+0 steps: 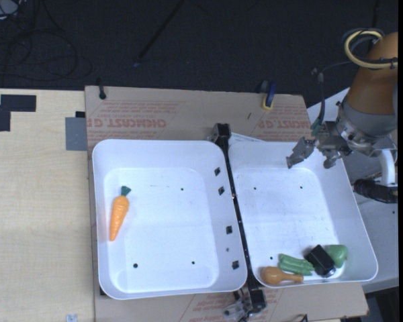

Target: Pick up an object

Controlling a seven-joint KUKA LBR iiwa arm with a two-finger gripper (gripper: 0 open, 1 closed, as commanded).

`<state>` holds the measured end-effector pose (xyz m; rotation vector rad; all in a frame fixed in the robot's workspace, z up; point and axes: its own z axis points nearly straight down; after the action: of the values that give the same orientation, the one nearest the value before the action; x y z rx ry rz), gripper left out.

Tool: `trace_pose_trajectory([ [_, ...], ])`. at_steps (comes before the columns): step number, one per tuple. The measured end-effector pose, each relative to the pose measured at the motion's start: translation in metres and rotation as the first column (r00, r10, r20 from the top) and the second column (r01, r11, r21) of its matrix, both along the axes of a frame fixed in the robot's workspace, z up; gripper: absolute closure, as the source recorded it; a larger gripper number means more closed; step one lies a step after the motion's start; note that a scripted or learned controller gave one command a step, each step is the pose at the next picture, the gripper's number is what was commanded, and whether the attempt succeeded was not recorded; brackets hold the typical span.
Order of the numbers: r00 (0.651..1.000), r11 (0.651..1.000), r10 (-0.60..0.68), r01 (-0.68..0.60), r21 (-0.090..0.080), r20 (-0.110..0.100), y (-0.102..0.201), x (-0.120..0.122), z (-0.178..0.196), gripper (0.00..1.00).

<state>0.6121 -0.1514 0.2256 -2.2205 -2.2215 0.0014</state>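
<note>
An orange carrot (119,215) with a green top lies at the left side of the left bin (154,154). In the near right corner of the right bin (349,203) sit a black block (320,259), a green vegetable (294,264), a light green piece (337,252) and an orange-yellow gourd (279,276), all close together. My gripper (314,158) hangs over the far edge of the right bin, well away from those objects. Its fingers stand apart and open, with nothing between them.
A black divider clip strip (230,206) runs between the two bins. Both bins rest on a cardboard sheet (168,113). A yellow-and-blue clamp (268,96) sits at the cardboard's far edge. Cables (379,190) hang near the arm at the right.
</note>
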Motion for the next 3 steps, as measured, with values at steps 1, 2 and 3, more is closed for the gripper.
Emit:
trace_pose_trajectory([
  [1, 1.0, 1.0, 0.005, -0.005, 0.002, -0.004, 0.075, 0.022, -0.041, 0.0],
  [2, 1.0, 1.0, 0.009, -0.009, 0.002, 0.01, 0.163, 0.033, 0.08, 0.0],
  [3, 1.0, 1.0, 0.006, -0.006, 0.002, 0.006, 0.219, 0.032, 0.152, 0.0],
])
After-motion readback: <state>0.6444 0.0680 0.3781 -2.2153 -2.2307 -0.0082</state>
